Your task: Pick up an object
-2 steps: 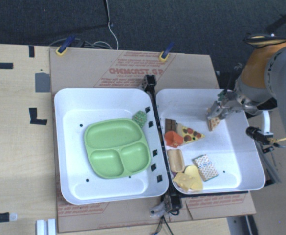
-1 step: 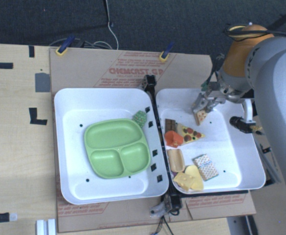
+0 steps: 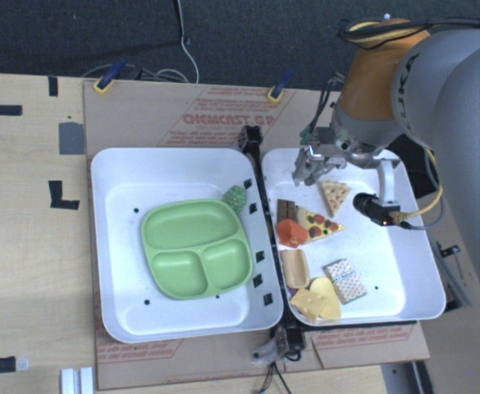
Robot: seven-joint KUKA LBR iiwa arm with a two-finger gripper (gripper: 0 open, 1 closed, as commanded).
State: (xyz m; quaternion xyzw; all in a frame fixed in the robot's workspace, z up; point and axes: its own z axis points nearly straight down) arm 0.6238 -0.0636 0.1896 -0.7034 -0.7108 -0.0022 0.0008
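Tan pizza wedge (image 3: 334, 195) lies just beside the end effector (image 3: 308, 171).

I count two white bins (image 3: 112, 220). I see one green plate (image 3: 195, 249) and one small green toy (image 3: 235, 196). I count two pizza slices (image 3: 335, 195), one red tomato (image 3: 291, 233), one bun (image 3: 294, 268), one cheese piece (image 3: 316, 302) and one little packet (image 3: 345, 280).
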